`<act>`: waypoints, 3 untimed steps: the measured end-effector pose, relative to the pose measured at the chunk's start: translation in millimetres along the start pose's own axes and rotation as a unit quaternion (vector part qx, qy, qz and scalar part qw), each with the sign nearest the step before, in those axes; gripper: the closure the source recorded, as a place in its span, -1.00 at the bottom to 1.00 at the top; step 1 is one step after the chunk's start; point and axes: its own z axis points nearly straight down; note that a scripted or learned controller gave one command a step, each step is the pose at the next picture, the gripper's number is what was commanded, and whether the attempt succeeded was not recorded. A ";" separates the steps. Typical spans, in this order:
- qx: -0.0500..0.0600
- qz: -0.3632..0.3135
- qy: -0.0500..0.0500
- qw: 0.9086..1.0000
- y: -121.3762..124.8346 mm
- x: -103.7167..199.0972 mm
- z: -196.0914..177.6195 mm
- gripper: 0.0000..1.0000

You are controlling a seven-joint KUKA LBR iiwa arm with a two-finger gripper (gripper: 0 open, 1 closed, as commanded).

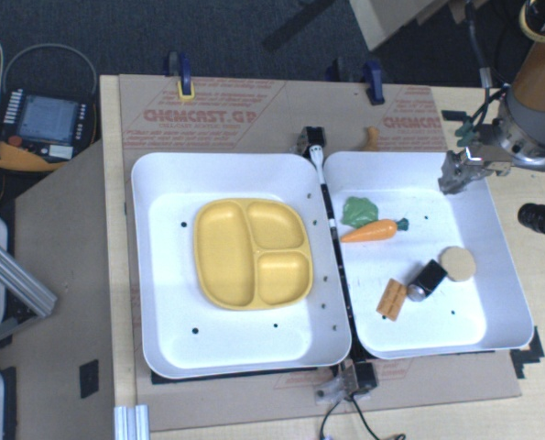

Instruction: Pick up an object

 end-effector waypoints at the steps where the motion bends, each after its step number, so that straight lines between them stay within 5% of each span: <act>1: 0.005 -0.002 0.002 1.000 -2.3 54.2 -3.9 1.00; 3: 0.007 -0.003 0.003 1.000 7.3 170.8 9.9 1.00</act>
